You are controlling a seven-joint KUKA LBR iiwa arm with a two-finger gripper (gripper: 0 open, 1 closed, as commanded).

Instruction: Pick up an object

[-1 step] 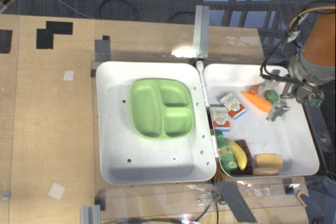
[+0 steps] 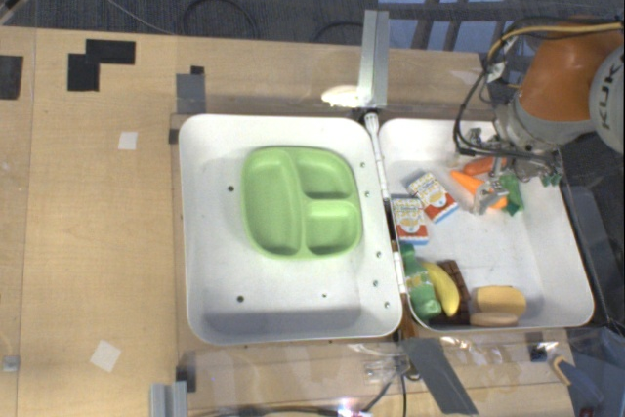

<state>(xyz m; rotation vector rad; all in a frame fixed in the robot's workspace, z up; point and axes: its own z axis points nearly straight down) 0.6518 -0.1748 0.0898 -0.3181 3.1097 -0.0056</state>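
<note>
Bread roll (image 2: 499,304) sits nearest, at the front of the right bin (image 2: 547,249), touching a dark brown item (image 2: 459,283) that is partly hidden. Just left of it: yellow banana (image 2: 444,288) lying over a green packet (image 2: 420,286) in the front left corner; what the packet is stays unclear. Further back along the left wall, a small carton (image 2: 410,218) with a red and blue label, then two more small cartons (image 2: 433,193) tilted beside it, print too small to read.

Left bin (image 2: 210,239) holds a green divided tray (image 2: 300,201), flat, roughly centred.

Arm (image 2: 566,83) comes in from the right, orange band above the wrist, wrist pointed down over the back right part of the right bin. Gripper (image 2: 493,190) is low, right at an orange object (image 2: 474,181) with a green piece (image 2: 513,198) beside it. Cables and wrist body cover the fingers; can't tell whether they are wide, narrow or on anything. Contact with the orange object not confirmable.

Table (image 2: 88,239) is light wood with black markings at the far left.
</note>
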